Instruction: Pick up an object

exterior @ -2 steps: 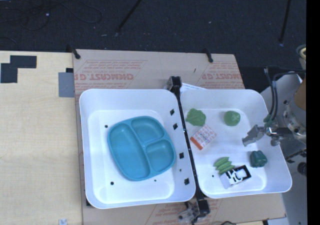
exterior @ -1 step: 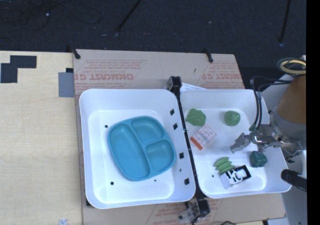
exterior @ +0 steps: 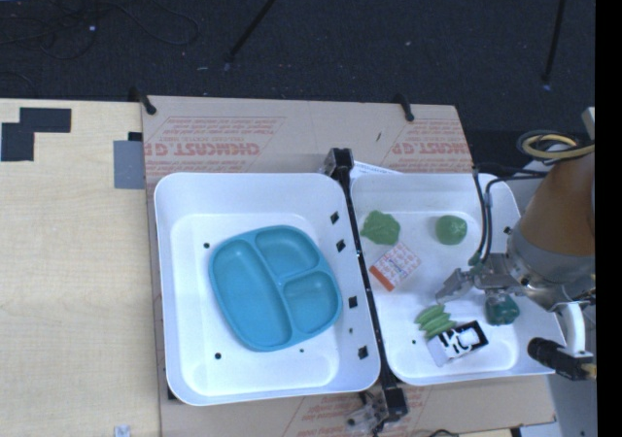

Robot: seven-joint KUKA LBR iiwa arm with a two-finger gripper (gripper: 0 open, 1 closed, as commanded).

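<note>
Start at the left bin (exterior: 185, 231): it holds a blue tray (exterior: 275, 285) with sections. Now look at the right bin (exterior: 408, 200). You see a green leafy toy (exterior: 380, 227), a small red-and-white card (exterior: 395, 266), a green pea pod (exterior: 433, 318), a black-and-white box (exterior: 457, 341) and a green ball (exterior: 450, 229). Your gripper (exterior: 473, 279) hangs just up and right of the pea pod, which slants up toward it. I can't tell if it grips anything.
</note>
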